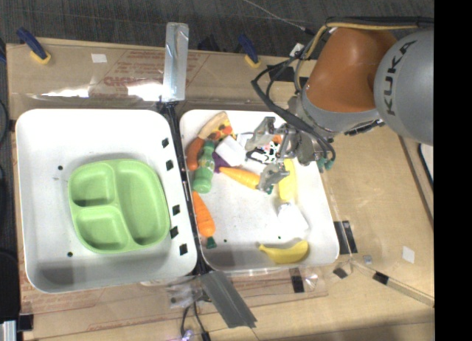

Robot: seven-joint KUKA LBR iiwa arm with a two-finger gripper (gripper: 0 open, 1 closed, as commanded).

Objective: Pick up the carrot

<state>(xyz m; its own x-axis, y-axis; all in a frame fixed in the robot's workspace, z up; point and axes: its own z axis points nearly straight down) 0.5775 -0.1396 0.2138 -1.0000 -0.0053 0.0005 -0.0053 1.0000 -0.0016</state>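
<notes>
The carrot [203,215] is orange with a green end. It lies along the left wall of the right bin [243,258], pointing toward the front. My gripper [267,156] hangs over the middle back of that bin, up and to the right of the carrot and apart from it. Its fingers [270,179] are spread open. A small black-and-white thing [268,153] shows between them; I cannot tell whether it is gripped. A second orange-yellow tapered piece [239,177] lies just left of the lower finger.
The right bin also holds a banana [284,252] at the front, a green bottle [203,172], a brown-orange piece [193,153], a yellow item [287,184] and white pieces [292,219]. In the left bin [37,133] sits a green divided plate [118,204].
</notes>
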